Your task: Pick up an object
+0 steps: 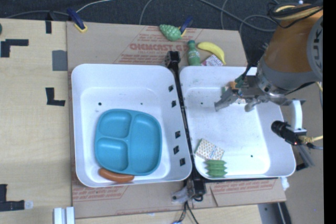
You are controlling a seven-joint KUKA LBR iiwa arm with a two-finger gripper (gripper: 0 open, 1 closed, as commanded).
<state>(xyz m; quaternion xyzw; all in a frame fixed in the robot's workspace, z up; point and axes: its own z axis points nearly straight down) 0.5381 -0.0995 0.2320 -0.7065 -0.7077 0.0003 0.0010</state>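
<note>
**Arm over the right bin, gripper spread and holding nothing**

The gripper (237, 103) hangs over the upper middle of the right bin (273, 168), its two grey fingers (223, 103) set wide apart with only white bin floor visible between them. The grey arm with its orange band (291, 47) enters from three o'clock. Candidate objects lie toward six o'clock from the gripper, well apart from it: a patterned packet (209, 150) and, touching its lower edge, a green ridged object (216, 167), both near the bin's front wall.

In the left bin (84, 81) rests a blue divided plate (128, 141); an orange sausage-shaped object (115, 176) lies at the plate's seven o'clock, against its rim.

Outside the bins, at twelve o'clock on the cardboard sheet (105, 47), sit a green knobbly object (170, 32), a green bottle (193, 53) and a yellow banana (212, 51), the bottle and banana just beside each other.
</note>
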